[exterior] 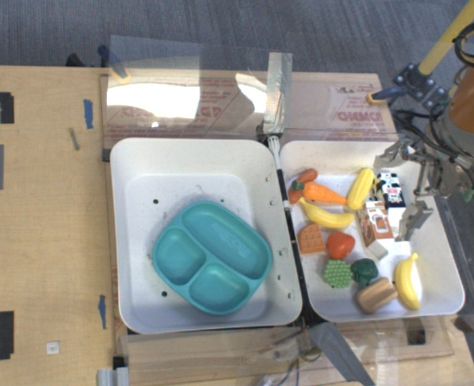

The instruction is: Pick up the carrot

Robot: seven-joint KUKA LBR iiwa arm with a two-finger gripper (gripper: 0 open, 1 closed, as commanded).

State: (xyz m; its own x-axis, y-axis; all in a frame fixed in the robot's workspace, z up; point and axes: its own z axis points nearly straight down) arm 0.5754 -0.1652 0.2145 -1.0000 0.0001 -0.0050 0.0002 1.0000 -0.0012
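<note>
Meanwhile, claw (414, 185) hangs spread over the right bin (450, 292), apart from the carrot (324, 193).

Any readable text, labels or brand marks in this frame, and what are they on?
"CHAMGI..." or similar: red print on the cardboard sheet behind the right bin, seemingly reversed, too blurred to be sure.
Red print on the cardboard behind the left bin: washed out by glare, unreadable.
Small red-and-white box and black-and-white box: markings too small.

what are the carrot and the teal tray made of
Carrot: probably molded toy plastic; uniform orange, smooth surface with a slight sheen. Teal tray: likely hard plastic, semi-matte; one even color, rounded molded compartments, soft highlights.
</note>
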